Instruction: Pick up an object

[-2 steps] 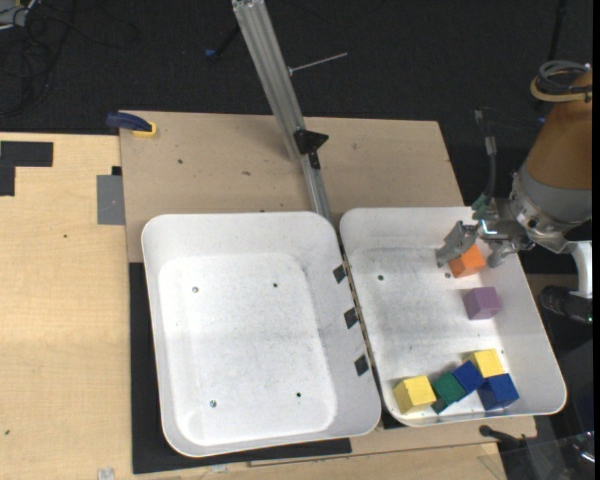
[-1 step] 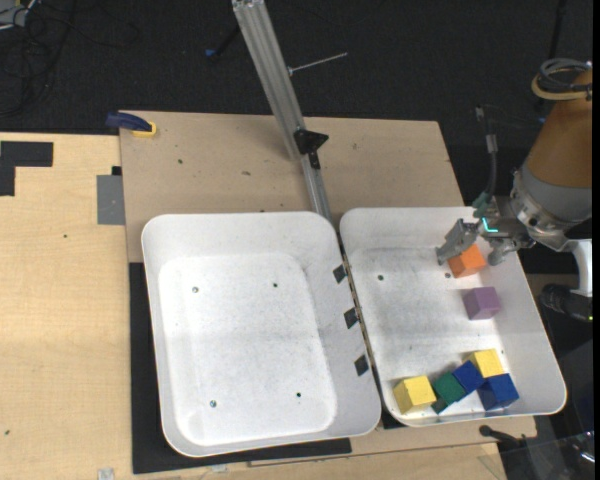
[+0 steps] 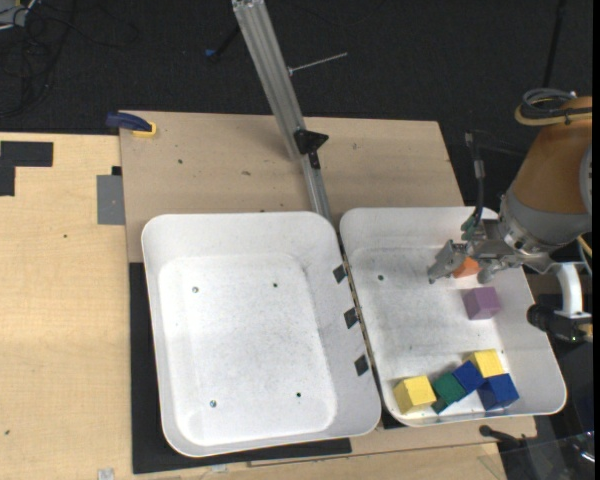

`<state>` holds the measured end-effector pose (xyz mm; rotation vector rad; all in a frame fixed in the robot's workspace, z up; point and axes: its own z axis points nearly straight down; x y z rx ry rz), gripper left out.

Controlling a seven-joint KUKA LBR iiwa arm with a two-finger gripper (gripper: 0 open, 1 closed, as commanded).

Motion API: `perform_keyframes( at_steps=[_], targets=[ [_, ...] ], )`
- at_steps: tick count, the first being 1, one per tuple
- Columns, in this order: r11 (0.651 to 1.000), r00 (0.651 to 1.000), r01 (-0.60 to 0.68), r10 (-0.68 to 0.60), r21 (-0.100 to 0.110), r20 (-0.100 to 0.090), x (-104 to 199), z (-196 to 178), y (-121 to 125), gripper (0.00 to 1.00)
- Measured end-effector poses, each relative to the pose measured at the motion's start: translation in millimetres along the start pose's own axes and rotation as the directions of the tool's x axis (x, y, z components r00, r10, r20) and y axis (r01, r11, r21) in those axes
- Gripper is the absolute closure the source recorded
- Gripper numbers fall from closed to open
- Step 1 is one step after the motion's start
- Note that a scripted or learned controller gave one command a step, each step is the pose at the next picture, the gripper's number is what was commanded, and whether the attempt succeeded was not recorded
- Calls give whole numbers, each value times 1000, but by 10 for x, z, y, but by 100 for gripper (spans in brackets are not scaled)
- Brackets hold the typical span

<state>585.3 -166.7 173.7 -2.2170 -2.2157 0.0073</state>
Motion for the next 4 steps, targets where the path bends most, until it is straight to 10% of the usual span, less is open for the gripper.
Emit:
perform_keyframes(
  at_steps=[2, 3, 4],
  targets=[
    [1000, 1000, -1, 1, -7, 1, -21, 825, -30, 0],
    [1000, 1000, -7, 7, -6, 0, -30, 726, -35, 100],
    [1000, 1000, -3, 4, -11, 3, -118, 177, 36, 100]
  ],
)
